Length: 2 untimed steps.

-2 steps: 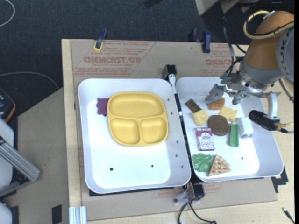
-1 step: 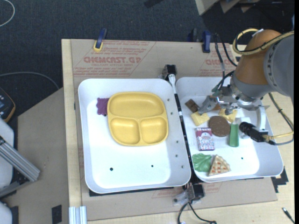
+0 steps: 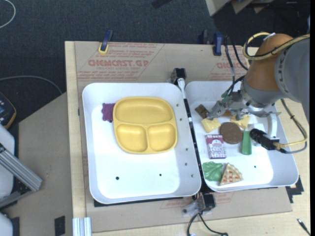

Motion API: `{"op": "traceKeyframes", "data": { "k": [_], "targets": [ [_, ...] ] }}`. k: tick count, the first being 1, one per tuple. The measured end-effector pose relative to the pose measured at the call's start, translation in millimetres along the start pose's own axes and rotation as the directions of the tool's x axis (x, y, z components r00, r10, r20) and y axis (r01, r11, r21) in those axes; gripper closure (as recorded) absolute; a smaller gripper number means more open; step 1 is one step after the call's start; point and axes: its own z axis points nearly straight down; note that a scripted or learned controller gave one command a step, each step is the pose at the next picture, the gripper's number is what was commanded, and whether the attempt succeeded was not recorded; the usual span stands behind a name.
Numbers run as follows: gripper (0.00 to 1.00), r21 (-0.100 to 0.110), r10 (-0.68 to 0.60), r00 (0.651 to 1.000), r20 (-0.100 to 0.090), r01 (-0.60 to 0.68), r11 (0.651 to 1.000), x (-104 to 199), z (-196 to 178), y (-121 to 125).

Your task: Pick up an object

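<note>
My gripper (image 3: pixel 230 110) hangs low over the back half of the right bin (image 3: pixel 280 168), below the arm's orange band (image 3: pixel 266 68). Right under and in front of it lie a yellow cheese wedge (image 3: pixel 210 125) and a round brown patty (image 3: pixel 230 132). A small brown piece (image 3: pixel 200 110) lies to the gripper's left. A green bottle (image 3: pixel 246 143) lies next to the patty, and a pink box (image 3: pixel 216 146) sits in the bin's middle. Nearer the front are a green leaf (image 3: pixel 211 169) and a pizza slice (image 3: pixel 230 174).
The left bin (image 3: pixel 138 181) holds a yellow divided plate (image 3: pixel 145 123) with a purple item (image 3: pixel 107 111) at its left side. A black cable end (image 3: pixel 262 138) off the arm hangs over the right bin near the bottle. Clamps (image 3: pixel 104 44) grip the board's far edge.
</note>
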Motion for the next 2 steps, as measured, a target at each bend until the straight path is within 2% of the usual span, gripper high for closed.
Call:
{"op": "traceKeyframes", "data": {
  "k": [1, 2],
  "targets": [
    [1.00, -0.004, 0.001, 1.000, 0.003, -0.001, 1.000, -0.9, -10.6, 0.6],
    [1.00, 0.002, -0.001, 1.000, 0.001, 0.001, 1.000, -10.6, -68.5, 3.5]
  ]
}}
